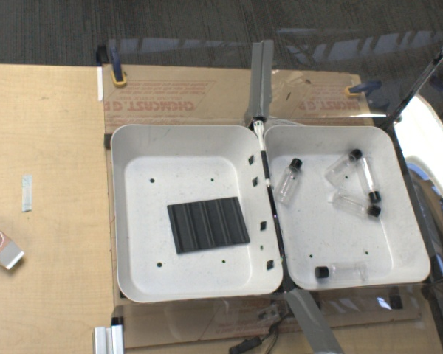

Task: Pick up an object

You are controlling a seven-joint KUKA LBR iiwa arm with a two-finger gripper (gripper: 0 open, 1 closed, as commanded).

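So, the right bin (399, 268) has a handful of clear vials with black caps — one near its left wall (289, 179), a cluster toward the right (358, 183), one lying by the front edge (340, 273). The left bin (125, 220) holds a dark ribbed pad (207, 224) — rubber, maybe, hard to say.

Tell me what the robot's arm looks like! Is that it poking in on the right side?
Hard to say for sure. Past the right bin's far corner, a thin dark bar slants across, and beside it sits a glossy white curved shape. Both are cut off at the edge and blurry, so I cannot tell whether they belong to the arm.
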